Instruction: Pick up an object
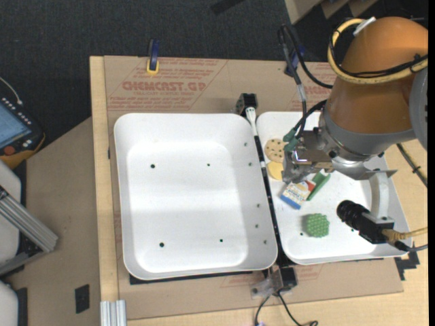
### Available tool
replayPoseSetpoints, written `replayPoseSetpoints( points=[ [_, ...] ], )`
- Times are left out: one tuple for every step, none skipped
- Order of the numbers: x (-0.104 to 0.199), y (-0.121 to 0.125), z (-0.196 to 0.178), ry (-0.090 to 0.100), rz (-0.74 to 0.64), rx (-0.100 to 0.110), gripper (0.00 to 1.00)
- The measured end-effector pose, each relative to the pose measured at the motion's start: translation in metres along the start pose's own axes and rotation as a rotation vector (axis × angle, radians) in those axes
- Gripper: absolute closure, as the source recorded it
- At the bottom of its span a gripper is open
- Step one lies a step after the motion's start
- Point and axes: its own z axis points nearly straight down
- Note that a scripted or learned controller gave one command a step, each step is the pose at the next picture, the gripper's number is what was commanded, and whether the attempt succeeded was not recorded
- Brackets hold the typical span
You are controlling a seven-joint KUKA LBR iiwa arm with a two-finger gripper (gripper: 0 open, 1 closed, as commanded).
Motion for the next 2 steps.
replayPoseSetpoints(
  points=[
    [0.034, 0.002, -0.061, 0.002, -0.007, -0.012, 1.0],
    [0.006, 0.001, -0.033, -0.001, 0.001, 0.0, 1.0]
  ],
)
